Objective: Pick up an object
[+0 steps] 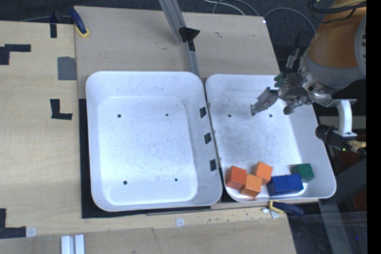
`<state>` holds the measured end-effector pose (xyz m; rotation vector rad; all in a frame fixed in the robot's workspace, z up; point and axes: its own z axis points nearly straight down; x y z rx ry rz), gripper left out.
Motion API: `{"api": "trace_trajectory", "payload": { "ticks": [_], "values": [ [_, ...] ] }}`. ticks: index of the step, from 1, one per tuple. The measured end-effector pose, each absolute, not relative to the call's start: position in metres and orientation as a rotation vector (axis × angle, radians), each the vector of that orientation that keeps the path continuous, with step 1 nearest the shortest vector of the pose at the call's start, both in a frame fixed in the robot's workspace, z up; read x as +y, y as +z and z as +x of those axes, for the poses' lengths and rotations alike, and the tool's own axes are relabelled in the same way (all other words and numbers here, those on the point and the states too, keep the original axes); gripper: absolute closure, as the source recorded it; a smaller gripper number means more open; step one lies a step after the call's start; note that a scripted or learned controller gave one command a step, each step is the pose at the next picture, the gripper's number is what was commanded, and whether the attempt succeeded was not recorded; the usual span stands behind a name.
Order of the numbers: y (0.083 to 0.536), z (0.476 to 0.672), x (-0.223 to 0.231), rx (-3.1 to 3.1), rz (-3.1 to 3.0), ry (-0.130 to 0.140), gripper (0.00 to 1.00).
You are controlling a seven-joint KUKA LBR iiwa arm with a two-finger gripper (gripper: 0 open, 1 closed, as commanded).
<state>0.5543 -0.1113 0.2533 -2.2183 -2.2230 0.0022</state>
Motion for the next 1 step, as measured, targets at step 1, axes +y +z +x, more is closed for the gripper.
{"api": "trace_trajectory", "payload": {
  "ticks": [1],
  "values": [
    [0.1762, 0.5160, -0.1030, -2.215, -2.214, 0.011, 0.00]
  ]
}}
